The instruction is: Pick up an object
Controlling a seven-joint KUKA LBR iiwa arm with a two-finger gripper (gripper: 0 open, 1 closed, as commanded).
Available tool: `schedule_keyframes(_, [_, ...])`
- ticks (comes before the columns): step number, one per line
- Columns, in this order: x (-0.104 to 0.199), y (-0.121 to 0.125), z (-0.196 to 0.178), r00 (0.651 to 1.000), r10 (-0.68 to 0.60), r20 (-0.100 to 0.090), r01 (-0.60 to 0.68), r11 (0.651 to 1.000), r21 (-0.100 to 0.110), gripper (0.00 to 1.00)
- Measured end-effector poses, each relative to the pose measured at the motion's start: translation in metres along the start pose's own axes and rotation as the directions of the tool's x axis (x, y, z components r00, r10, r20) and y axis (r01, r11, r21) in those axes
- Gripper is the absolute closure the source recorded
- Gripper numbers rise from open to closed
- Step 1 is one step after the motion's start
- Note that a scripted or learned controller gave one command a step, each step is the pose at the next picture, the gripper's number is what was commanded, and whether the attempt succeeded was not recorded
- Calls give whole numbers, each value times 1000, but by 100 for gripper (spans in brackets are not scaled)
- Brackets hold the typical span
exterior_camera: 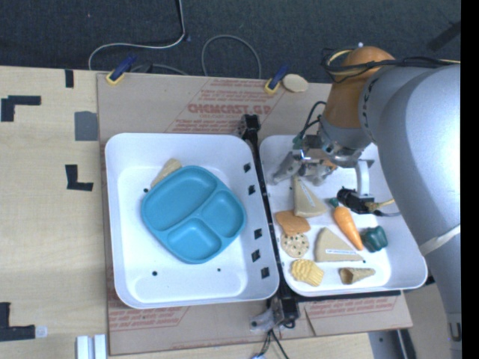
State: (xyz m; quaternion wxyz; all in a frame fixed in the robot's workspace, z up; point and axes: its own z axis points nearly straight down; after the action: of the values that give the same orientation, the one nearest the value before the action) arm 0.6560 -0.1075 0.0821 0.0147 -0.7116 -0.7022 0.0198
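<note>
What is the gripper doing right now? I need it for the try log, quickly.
Gripper: low over the right bin, just above the pale wedge; open or shut cannot be told, and no grasped object is visible.

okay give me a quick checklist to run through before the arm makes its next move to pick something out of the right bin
1. Gripper is over the right white bin: ok.
2. A target lies close below it, the pale tan wedge-shaped toy: ok.
3. Finger opening: cannot tell.
4. Anything held already: cannot tell.
5. Room around the wedge: not ok, the brown bread-like toy touches it and the orange toy carrot lies close.
6. Blue divided plastic tray sits in the left white bin, out of the way: ok.
</note>
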Motion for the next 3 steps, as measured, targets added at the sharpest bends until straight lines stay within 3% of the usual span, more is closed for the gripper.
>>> schedule_keyframes(3, [-1,1,0,1000,0,-3,0,1000,5,0])
